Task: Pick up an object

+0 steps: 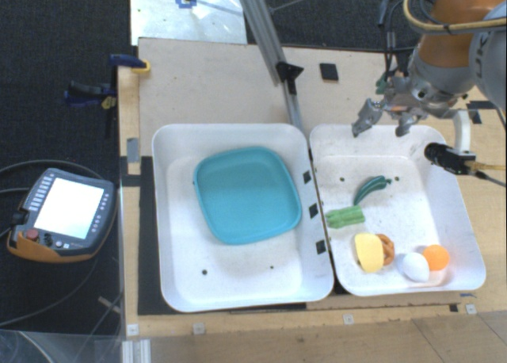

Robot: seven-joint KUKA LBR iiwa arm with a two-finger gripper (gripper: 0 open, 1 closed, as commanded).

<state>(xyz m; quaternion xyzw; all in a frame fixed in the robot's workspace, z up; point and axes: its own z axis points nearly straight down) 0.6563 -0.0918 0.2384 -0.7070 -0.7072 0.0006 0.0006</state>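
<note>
**A:** Camera view first: where do you see the gripper [385,123]?

**B:** You find it over the far edge of the right bin [467,219], hanging from the grey arm with the orange band [463,9]. Its two fingers stand spread apart with nothing between them.

**A:** And what can you pick up?

**B:** Everything loose lies in that right bin. You have a dark green pepper [371,188] around the middle, and a light green piece [345,216] just nearer, by the bin's left wall. Along the near side you see a yellow block [367,252] touching a brown item [386,247], then a white egg [415,266] pressed against an orange ball [436,257] in the near right corner. All of them sit well apart from the gripper.

**A:** What about the left bin [178,195]?

**B:** You see a teal plate [245,193] lying flat in it. Left of the surface [206,76], a pendant with a lit screen [62,212] rests on the dark floor.
</note>
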